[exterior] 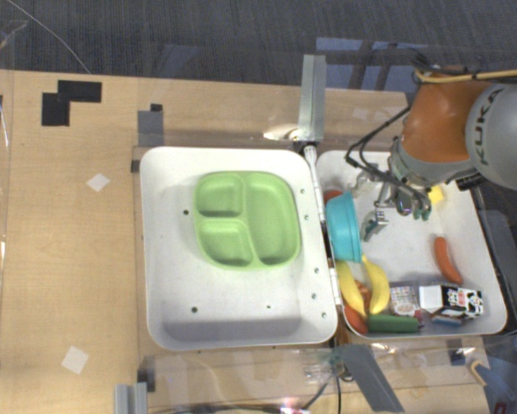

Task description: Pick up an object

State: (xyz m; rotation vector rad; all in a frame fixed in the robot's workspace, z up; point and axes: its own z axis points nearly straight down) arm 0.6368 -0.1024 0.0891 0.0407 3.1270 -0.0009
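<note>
So, working from the left of the frame: the wooden surface (59, 257) has a few black tape marks in the upper left. Next comes the left bin (167, 317), which holds a green divided plate (245, 220) lying flat around the middle of it.

Move right past the divider and you hit the right bin (491, 313), where all the pickable stuff sits. Hard against its left wall there's a teal bowl (344, 225) tipped up on edge, with something red-orange poking out just above it. Below the bowl are two bananas (366, 287) side by side, and along the bottom edge a green marker-looking thing (393, 323) plus a couple of small printed boxes (459, 300). An orange sausage-shaped piece (448, 260) lies by itself toward the right wall, and a small yellow block (435, 194) sits near the top of the bin.

The arm (491, 136) comes in from the upper right, and the pincer (386, 216) hangs over the upper middle of the right bin, just right of the teal bowl. It's small and cluttered with cables, so I honestly can't tell whether it's wide or narrow. I see nothing between its tips.

Progress-wise I'd say nothing is picked yet. Every object looks like it's resting in the bin. My guess is the bowl is the nearest candidate, so what's left is basically the whole job: come down, close on something, lift it clear.
</note>
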